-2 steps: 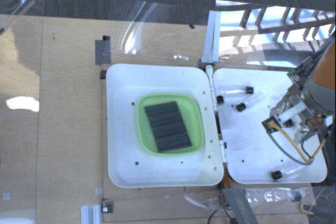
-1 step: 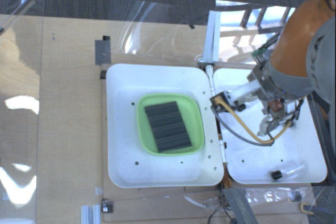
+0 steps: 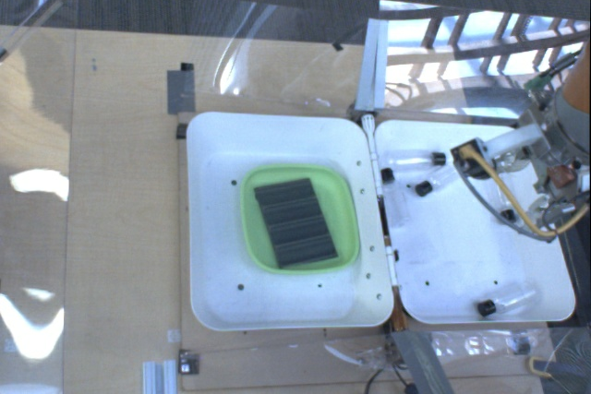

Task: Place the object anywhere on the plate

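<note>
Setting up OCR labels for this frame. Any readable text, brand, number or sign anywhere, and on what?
None readable.
dark ridged block on the green plate: plain ridges, no print visible.
left white bin and right white bin: bare plastic, no markings seen.
arm at the right: cables and fittings, anything printed there is too small and blurred to read.

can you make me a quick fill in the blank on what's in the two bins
1. The green plate sits in the ___ bin.
2. The dark ridged block lies on the ___.
3. The plate's colour is ___.
4. The arm reaches over the ___ bin.

Missing words: left; plate; green; right
</note>
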Controlling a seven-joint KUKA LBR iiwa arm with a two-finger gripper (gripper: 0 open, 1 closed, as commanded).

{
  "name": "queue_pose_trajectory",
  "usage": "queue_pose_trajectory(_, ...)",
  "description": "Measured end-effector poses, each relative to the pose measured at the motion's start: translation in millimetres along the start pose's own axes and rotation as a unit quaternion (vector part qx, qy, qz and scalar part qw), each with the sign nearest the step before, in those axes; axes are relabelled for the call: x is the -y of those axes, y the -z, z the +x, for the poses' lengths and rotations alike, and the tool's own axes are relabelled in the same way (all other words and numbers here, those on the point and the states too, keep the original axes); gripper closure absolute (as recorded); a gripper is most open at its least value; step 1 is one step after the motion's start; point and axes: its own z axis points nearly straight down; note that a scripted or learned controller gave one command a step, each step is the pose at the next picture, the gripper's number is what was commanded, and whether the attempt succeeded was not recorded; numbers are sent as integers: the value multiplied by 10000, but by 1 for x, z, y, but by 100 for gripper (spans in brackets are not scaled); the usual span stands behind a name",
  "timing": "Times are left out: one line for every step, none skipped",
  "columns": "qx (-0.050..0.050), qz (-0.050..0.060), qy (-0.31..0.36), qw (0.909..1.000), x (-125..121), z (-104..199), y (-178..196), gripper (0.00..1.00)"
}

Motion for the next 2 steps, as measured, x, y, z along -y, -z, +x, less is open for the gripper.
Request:
queue_pose_trajectory(22, 33, -110, 9999, 68, 17, -59, 0)
queue_pose_trajectory(0, 29, -219, 9998, 139, 45, -50, 0)
